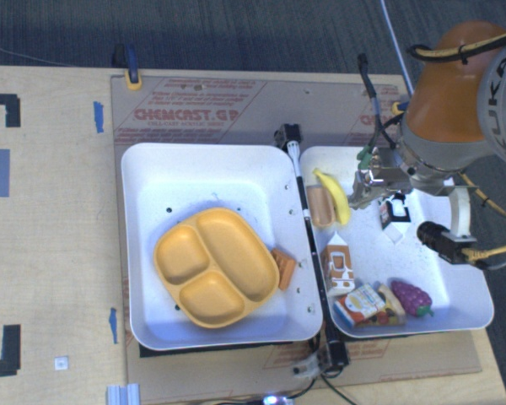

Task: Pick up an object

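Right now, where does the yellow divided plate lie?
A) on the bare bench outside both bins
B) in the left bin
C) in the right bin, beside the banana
B: the yellow divided plate rests on the floor of the left bin, apart from the banana.

Dark blue-grey carpet (236, 15) ran behind a pale wooden bench (51, 251) marked with blue tape (98, 117) and black squares, under a brown protective sheet (236, 108).

Grey arm (481, 99) reaching in from the right at the far side, orange band above the wrist, wrist bent down toward the left, gripper (373, 184) low, metal fingers pointing left and slightly toward the near side
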Available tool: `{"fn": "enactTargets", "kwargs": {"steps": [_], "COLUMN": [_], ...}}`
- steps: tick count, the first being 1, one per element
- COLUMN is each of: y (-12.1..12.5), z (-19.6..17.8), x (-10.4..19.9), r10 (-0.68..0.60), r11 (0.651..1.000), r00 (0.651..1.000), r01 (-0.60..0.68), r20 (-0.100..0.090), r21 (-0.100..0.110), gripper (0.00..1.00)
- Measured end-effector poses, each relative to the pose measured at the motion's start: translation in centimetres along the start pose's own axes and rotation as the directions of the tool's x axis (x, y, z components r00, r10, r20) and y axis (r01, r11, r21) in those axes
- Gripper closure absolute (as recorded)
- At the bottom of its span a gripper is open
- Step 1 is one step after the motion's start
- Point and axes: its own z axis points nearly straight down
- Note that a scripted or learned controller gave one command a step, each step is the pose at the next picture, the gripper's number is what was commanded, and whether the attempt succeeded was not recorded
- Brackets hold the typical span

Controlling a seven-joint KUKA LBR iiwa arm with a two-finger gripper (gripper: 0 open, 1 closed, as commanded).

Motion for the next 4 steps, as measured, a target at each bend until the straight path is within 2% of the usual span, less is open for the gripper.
{"fn": "enactTargets", "kwargs": {"steps": [1, 2, 3, 4], "y": [-4.5, -7.2, -5.3, 1.9], "z": [0.3, 1.3, 6.0, 5.9], "x": [-1.5, -0.6, 1.4, -3.1], "r10": [0.001, 0.002, 0.001, 0.002], "r11": [1.000, 1.000, 1.000, 1.000], "r00": [1.000, 1.000, 1.000, 1.000], "r01": [-0.001, -0.002, -0.001, -0.002], "r20": [0.000, -0.001, -0.001, 0.001], "r21": [0.003, 0.003, 0.004, 0.001], "gripper": [1.00, 1.00, 1.00, 1.00]}}
